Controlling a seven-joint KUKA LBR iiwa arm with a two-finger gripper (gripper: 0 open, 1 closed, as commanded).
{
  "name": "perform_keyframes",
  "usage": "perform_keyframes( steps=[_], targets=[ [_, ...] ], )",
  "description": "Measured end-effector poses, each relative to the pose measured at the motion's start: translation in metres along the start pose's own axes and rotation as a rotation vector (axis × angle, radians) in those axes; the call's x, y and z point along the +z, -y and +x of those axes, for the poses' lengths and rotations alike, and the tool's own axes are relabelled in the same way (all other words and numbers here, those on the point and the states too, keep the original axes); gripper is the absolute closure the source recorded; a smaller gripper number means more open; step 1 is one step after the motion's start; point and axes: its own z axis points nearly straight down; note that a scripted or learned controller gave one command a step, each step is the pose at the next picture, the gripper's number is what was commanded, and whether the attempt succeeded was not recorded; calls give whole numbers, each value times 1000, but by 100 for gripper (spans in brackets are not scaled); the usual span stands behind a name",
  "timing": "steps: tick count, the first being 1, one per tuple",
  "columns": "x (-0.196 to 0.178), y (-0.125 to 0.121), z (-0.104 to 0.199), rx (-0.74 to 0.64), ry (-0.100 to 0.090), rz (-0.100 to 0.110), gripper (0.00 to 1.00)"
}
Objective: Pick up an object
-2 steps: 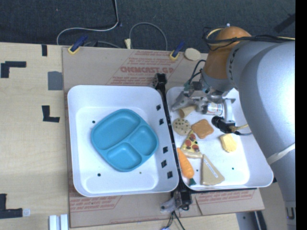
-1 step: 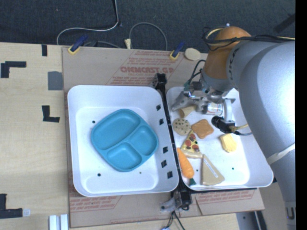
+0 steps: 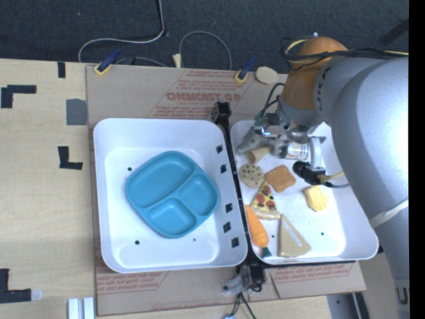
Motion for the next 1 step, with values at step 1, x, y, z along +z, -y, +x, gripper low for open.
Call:
perform_keyframes(
  steps=[1],
  targets=[
    [0,0,0,1,1,0,0]
  ],
)
